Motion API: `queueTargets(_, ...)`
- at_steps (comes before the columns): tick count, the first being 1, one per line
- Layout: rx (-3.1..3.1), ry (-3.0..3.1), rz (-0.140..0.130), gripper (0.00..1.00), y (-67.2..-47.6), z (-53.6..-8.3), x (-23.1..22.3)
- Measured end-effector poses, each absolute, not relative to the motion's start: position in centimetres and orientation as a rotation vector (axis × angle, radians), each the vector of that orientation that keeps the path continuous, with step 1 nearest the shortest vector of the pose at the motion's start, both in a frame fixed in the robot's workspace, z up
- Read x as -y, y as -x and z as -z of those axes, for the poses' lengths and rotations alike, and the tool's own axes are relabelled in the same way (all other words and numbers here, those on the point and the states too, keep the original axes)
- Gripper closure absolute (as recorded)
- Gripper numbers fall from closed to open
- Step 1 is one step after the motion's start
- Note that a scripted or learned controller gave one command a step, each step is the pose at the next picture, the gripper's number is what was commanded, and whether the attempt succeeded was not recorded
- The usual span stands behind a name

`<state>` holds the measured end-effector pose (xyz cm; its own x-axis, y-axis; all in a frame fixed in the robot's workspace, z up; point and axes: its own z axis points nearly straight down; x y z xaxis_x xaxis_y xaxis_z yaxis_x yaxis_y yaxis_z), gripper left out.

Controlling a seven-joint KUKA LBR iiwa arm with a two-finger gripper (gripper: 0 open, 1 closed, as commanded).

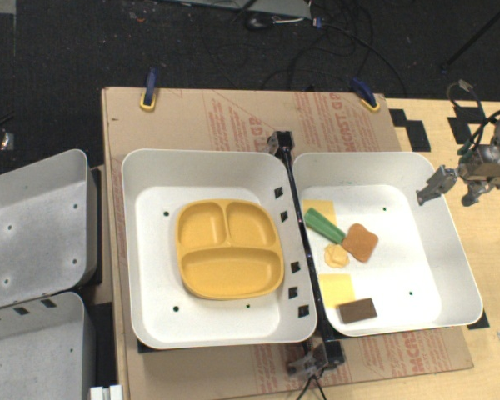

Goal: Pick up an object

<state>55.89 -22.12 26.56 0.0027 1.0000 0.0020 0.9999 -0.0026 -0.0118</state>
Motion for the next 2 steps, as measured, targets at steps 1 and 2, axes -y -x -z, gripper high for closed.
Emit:
queueTargets(1,2.223,2.22,-0.001,0.0,-56.1,-27.3,22.0)
queueTargets(2,2.217,2.219,-0.005,0.0,-55.8,-20.9,21.9)
